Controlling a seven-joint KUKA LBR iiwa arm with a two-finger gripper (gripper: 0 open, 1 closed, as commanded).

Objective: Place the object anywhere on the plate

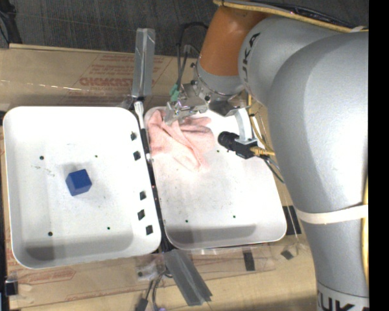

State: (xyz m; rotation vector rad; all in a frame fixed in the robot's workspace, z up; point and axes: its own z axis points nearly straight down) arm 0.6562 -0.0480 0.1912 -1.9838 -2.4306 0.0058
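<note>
- I see the gripper [181,109] low over the far left corner of the right bin [246,222], just inside its rim and close to the divider between the two bins.
- It sits right on the upper edge of a pink cloth [181,138]; whether it is spread or pinching the fabric I cannot tell, since the wrist hides that part.
- The cloth lies crumpled in that far corner, touching the left wall, with a fold trailing toward the bin's middle.
- The near half of the right bin floor is bare, so there is open room toward the near rim.
- The grey arm [311,109] covers the right bin's far right side and right edge, leaving little room there.
- A black fitting [236,143] on the arm hangs just right of the cloth.
- In the left bin [26,245] I see a blue cube [79,181], left of centre and well apart from every wall, with bare floor all round it.
</note>
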